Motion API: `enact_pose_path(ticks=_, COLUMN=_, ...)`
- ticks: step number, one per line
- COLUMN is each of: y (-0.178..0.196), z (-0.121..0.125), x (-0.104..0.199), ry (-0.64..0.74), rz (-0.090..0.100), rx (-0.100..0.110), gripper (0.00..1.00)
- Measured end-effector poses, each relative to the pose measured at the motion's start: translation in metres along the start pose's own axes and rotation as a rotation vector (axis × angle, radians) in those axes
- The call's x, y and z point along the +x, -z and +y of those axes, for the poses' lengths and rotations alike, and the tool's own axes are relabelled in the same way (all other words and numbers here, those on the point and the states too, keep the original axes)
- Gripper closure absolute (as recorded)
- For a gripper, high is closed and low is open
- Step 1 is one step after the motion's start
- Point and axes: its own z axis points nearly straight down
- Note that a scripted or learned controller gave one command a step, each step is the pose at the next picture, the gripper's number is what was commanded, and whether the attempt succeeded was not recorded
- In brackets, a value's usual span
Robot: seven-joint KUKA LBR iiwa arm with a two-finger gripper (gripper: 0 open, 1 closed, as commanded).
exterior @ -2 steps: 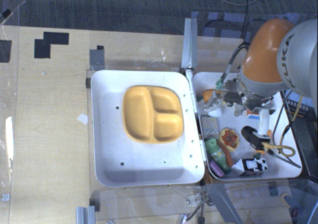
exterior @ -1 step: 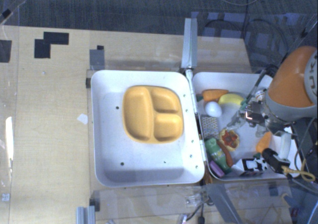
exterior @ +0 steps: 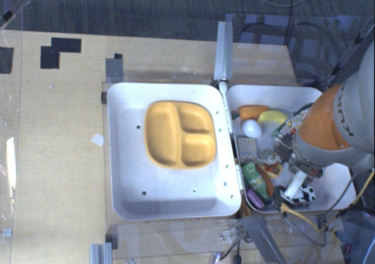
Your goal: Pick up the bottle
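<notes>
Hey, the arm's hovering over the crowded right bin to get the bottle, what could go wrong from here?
1. The green bottle-like item lies packed among a purple item, an orange-red piece and a grey grater-like piece. The gripper may well grab a neighbour, or nothing.
2. That green item lies close to the left wall of the right bin, so a descent there could strike the wall.

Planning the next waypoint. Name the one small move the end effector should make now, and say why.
Probably ease the end effector toward the view's lower left, over the green bottle. It hangs in the right bin beside the bottle, not above it, and the bottle lies crowded between the bin wall and an orange piece.
</notes>
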Motion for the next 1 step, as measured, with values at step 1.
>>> enact_pose_path(ticks=1, y=0.0315, z=0.0602, x=-0.0075, ry=-0.206, rz=-0.012, rx=0.01, gripper=0.0)
